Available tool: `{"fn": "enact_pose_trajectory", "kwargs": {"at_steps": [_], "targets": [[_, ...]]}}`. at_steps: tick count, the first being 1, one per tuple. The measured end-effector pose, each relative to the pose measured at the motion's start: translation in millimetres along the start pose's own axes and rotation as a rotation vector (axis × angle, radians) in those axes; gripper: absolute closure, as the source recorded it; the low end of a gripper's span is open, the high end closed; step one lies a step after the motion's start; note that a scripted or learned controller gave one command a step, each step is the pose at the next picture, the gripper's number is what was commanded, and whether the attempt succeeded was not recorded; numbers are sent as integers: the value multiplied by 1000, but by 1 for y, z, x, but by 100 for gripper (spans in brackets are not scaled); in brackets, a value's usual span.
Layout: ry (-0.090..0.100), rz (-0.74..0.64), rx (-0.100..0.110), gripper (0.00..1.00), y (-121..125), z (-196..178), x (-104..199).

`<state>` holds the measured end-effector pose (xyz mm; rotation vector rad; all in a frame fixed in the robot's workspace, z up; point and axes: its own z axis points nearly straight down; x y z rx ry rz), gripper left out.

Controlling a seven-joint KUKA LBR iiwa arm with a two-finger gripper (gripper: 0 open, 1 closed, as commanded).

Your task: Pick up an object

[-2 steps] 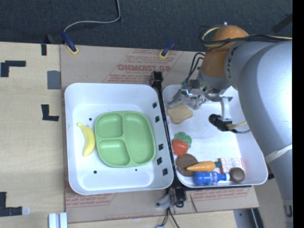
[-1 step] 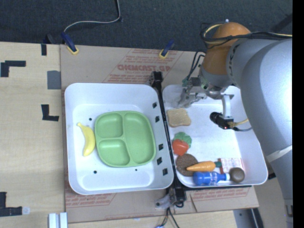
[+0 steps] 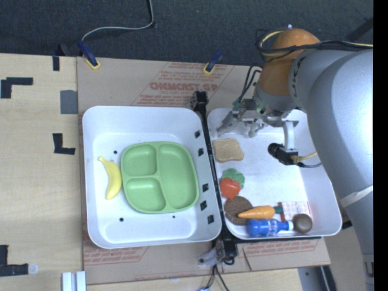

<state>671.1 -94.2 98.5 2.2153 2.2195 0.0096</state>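
Note:
My gripper [image 3: 238, 126] hangs over the far end of the right bin [image 3: 315, 190], just beyond a tan bread slice [image 3: 228, 150]. Its two fingers look spread apart, and nothing shows between them. Nearer the front of that bin lie a red tomato with a green top [image 3: 231, 184], a brown round cookie [image 3: 235, 207], an orange carrot [image 3: 256, 211], a blue bottle [image 3: 267, 227], a brown ball [image 3: 302, 223] and a small red and white box [image 3: 297, 209].
The left bin [image 3: 97, 126] holds a green divided plate [image 3: 160, 176] and a yellow banana [image 3: 112, 176] to its left. A black divider [image 3: 206, 156] runs between the bins. The arm's grey body [image 3: 339, 102] covers the right side.

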Motion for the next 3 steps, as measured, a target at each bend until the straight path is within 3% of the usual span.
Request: {"fn": "enact_pose_trajectory", "kwargs": {"at_steps": [1,3], "targets": [[0,1,1,0,-31,10,-11],[-1,2,5,0,-29,11,-2]]}}
